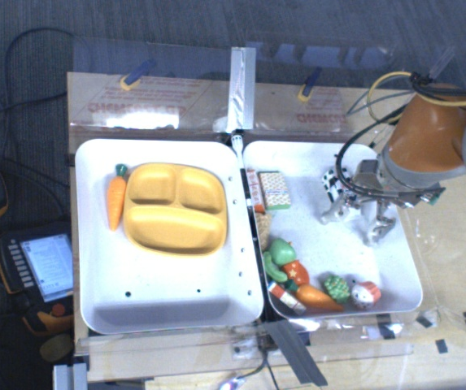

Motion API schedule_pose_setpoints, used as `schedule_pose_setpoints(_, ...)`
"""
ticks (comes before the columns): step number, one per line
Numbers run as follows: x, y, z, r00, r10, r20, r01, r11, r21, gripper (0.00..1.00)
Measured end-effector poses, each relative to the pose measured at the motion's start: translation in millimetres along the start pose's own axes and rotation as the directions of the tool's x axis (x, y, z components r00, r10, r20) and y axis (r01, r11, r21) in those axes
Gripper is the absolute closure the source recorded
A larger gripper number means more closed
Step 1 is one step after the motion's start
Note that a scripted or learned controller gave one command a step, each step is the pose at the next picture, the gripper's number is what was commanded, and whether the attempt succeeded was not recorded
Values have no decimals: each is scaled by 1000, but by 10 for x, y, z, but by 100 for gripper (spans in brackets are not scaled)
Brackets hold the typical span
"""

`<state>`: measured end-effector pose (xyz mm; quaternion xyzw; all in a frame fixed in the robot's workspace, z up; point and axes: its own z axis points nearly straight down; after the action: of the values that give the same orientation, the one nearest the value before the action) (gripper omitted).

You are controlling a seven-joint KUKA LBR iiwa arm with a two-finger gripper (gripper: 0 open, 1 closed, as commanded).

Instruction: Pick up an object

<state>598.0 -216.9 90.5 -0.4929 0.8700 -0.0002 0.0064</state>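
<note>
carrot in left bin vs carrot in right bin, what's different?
Left-bin carrot lies alone beside the yellow tray, pointing along the bin's length with its green top toward the far wall; right-bin carrot lies crosswise, crowded among other toy foods at the near edge. The left one shows in full; the right one is partly covered. Both are orange.

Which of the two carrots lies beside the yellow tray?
The carrot in the left bin, along the yellow tray's left edge; the other carrot lies among the right bin's toys.
</note>
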Motion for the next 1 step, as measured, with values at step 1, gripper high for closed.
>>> schedule_pose_setpoints(1,516,832,-27,997,74,-3,-74,997,5,0)
